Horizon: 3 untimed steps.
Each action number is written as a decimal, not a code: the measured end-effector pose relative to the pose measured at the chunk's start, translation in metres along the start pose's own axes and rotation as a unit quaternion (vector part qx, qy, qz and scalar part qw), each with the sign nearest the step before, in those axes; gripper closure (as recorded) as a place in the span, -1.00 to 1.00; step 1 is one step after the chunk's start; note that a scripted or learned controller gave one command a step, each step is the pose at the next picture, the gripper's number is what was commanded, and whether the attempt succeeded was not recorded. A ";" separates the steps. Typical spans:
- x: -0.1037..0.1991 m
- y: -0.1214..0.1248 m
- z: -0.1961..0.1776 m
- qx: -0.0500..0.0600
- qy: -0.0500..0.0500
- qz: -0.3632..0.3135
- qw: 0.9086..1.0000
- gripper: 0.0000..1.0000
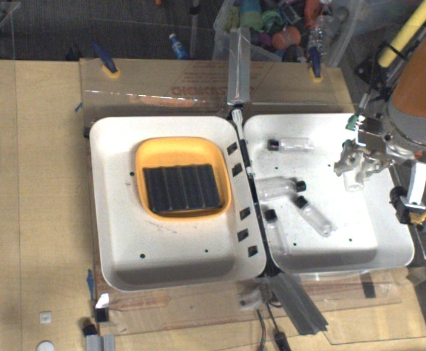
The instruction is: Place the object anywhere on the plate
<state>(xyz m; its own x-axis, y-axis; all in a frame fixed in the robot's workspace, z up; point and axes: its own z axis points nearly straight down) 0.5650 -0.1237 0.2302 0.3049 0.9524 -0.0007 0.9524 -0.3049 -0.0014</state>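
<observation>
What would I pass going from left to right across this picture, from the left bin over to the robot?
Left bin → orange plate with a dark ridged pad on it → divider between the bins → right bin with small clear bottles → gripper on the arm.

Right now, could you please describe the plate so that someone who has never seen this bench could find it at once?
Start at the left shallow white bin of the two side by side. In its upper middle lies the orange square plate with rounded corners, with a dark ribbed rectangular pad lying on it. It is the one brightly coloured thing in the bins; the right white bin holds small clear plastic bottles with black caps.
</observation>
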 end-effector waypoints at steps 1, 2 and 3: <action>-0.003 0.051 0.019 -0.001 0.000 -0.029 1.000 1.00; 0.014 0.103 -0.005 -0.001 0.000 -0.083 0.997 1.00; 0.011 0.104 -0.029 -0.002 -0.001 -0.100 0.995 1.00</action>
<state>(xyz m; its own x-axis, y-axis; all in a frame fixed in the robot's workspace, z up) 0.6674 -0.1453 0.2594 0.1087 0.9941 -0.0019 0.9941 -0.1086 0.0021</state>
